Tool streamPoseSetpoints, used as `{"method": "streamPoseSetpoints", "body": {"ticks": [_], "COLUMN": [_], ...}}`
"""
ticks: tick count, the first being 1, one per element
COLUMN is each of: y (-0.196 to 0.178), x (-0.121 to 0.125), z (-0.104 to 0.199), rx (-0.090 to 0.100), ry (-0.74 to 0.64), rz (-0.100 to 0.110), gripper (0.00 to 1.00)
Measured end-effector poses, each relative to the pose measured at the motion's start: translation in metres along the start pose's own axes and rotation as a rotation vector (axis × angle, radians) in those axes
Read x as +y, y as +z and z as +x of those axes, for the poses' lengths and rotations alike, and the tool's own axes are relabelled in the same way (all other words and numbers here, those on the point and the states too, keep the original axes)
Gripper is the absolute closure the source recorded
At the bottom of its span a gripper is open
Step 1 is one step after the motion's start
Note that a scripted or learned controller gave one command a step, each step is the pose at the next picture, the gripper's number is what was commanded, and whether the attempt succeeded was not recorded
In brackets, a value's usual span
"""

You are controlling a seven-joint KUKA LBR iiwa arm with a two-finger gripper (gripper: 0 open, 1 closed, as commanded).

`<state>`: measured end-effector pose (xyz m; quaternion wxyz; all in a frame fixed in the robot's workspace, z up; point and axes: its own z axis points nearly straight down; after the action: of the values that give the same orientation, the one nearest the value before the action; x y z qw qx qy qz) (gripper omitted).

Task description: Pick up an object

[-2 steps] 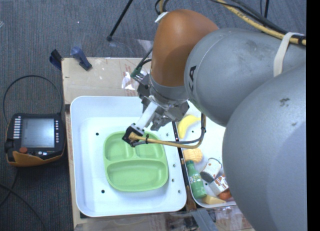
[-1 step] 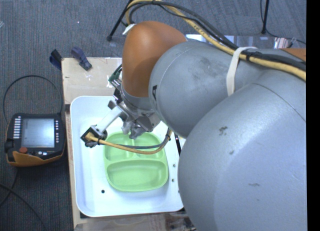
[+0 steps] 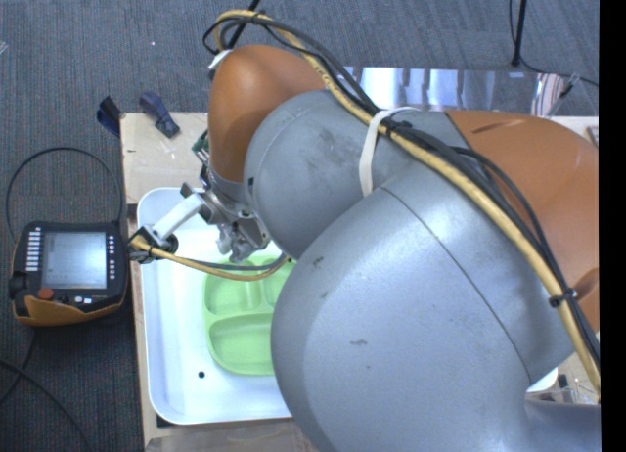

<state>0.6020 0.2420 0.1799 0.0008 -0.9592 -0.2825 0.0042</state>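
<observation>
Grip state: cannot be determined. The gripper [image 3: 241, 241] is seen from above, and the wrist and its cable loom cover its working end.

Position: the gripper hangs over the far end of the left white bin [image 3: 154, 362], near the bin's 12 o'clock rim. The arm [image 3: 411, 284] enters from 3 o'clock and covers most of the bench.

Task object: a pale green divided tray [image 3: 241, 335] lies flat on the bin floor, at 6 o'clock from the gripper and just beside it. Its 3 o'clock portion is hidden under the arm. Contact between gripper and tray cannot be confirmed.

Handling estimate: the tray appears to be thin moulded plastic, so it is probably light, fairly stiff and smooth-surfaced. A flat approach onto a compartment floor is likely to slip. The raised rim or a divider rib offers the better purchase: pinch across an edge near 12 o'clock. An off-centre hold may let the tray tilt or swing.

Other items: a teach pendant [image 3: 68, 270] rests on the floor at 9 o'clock from the bin.
</observation>
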Motion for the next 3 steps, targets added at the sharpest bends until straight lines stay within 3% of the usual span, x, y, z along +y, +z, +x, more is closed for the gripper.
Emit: {"method": "streamPoseSetpoints", "body": {"ticks": [1, 2, 3], "y": [-0.086, 0.01, -0.098], "x": [-0.002, 0.057, 0.073], "z": [-0.017, -0.06, -0.032], "rx": [0.006, -0.001, 0.008], "ry": [0.379, 0.334, 0.285], "rz": [-0.001, -0.002, -0.003], "gripper": [1.0, 1.0, 1.0]}}
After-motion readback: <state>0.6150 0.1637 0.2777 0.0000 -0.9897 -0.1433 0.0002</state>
